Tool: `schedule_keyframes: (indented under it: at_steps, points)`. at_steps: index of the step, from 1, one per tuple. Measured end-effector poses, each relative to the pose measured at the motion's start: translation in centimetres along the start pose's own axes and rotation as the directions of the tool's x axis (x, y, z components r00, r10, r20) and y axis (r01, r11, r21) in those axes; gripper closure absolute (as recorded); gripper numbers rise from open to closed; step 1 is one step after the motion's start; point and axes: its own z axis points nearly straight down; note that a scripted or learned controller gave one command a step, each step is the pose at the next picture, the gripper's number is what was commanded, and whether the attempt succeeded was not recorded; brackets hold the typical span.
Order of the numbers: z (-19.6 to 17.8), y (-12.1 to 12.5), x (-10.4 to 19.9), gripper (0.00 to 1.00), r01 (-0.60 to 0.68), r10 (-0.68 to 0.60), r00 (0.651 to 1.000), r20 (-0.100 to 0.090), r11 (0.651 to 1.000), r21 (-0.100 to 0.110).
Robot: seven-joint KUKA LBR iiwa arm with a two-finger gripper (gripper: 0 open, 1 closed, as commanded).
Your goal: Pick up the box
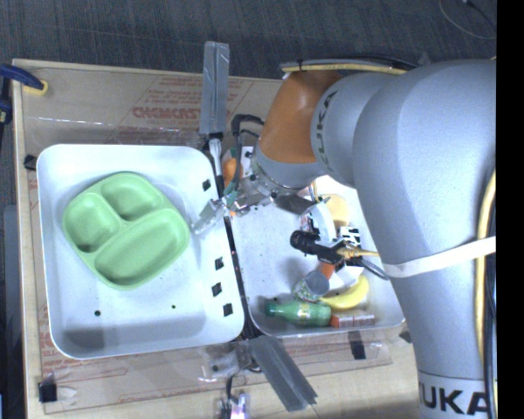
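Heads up on where your arm point(402, 190) is sitting right now: it reaches in from the right and covers most of the right bin point(264, 264). The orange band point(288, 133) is over that bin's far edge. The gripper point(217, 206) is down at the divider between the two bins, right over the lip. From this angle you can't tell whether it's open or closed, and nothing shows up clearly in its grasp.

As for the box point(336, 208), your best candidate is a yellow and white thing peeking out from under the arm, in the middle of the right bin. It has a bit of black-and-white print next to it. Most of it is hidden, so honestly I can't say for sure it's the box. It's well apart from the gripper either way.

Other stuff in the right bin sits along the near edge. There's a green bottle point(299, 312) lying on its side, and a banana point(354, 293) just to the right of it and slightly above.

The left bin point(70, 326) has a green divided plate point(127, 230) lying flat in its far half.
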Motion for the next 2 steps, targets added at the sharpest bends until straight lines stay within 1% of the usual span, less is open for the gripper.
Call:
schedule_keyframes:
  at_steps: [1,2]
  points:
    - [-8.2,-7.8,-2.1,1.0,-0.111,0.114,0.991,0.065,0.993,-0.045]
    - [-0.6,-10.8,-6.4,1.0,0.175,-0.173,0.982,0.074,0.984,-0.024]
